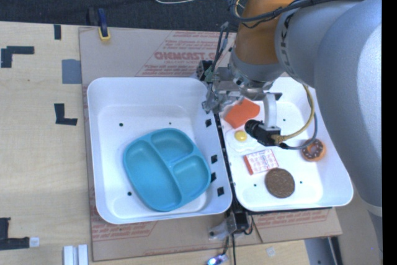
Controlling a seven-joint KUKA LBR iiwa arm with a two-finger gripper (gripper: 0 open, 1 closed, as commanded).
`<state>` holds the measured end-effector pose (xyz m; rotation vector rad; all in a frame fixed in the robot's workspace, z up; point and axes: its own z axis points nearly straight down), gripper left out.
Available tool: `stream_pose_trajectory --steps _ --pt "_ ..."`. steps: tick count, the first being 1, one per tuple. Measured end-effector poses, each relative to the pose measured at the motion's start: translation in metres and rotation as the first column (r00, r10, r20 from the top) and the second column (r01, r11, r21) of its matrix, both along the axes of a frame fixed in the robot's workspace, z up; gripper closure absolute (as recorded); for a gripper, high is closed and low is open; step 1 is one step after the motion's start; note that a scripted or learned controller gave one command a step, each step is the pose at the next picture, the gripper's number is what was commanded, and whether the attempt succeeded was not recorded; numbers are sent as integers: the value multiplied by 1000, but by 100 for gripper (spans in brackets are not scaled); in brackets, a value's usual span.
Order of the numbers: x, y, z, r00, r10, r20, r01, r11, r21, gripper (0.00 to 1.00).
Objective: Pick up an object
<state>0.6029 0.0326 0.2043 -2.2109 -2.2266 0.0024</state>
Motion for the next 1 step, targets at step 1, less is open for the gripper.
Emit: stream_pose_trajectory --steps 1 --pt "-10 47 -2 1000 0 0 0 1000 0 100"
